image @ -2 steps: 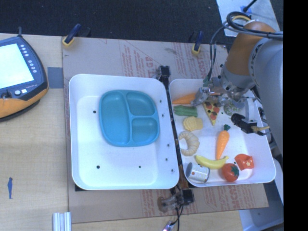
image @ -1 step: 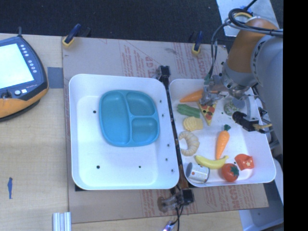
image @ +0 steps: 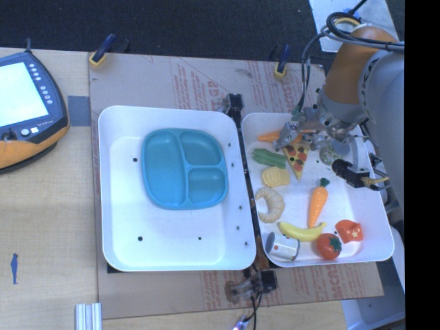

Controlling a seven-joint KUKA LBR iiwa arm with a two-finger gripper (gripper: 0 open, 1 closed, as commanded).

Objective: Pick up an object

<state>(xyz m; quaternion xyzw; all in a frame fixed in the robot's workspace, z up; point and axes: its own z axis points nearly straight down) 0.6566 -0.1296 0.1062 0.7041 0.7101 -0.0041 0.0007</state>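
Two white bins sit side by side on the bench. The left bin (image: 117, 184) has a blue plate (image: 184, 168) with three parts in it. The right bin (image: 375, 215) is full of toy food.

The gripper (image: 300, 135) is low at the top of the right bin. It is right over a pizza slice (image: 297, 158), with a small orange piece (image: 269, 137) beside it. It is too blurry and dark there to tell if the gripper is spread or pressed together. I cannot tell if it touches the pizza either.

The pizza slice looks flat, light and stiff, like plastic. Flat things are hard to pinch, so I think the long sides would be the best place to grab. A green pod (image: 269, 158) lies touching or just beside it, so the gripper could bump that.

Other toys look easier. The carrot (image: 317, 204) is long and thin and lies with room on both sides. The banana (image: 302, 232) is near the bottom, close to a tomato (image: 328, 246) and a red pepper (image: 349, 231). A shrimp (image: 270, 203) and a yellow chip (image: 276, 177) lie near the left wall. A small silver can (image: 282, 247) sits in the bottom corner, tight by the wall.

The middle of the right bin has the most open room. The walls are low, so lifting straight up looks safe.
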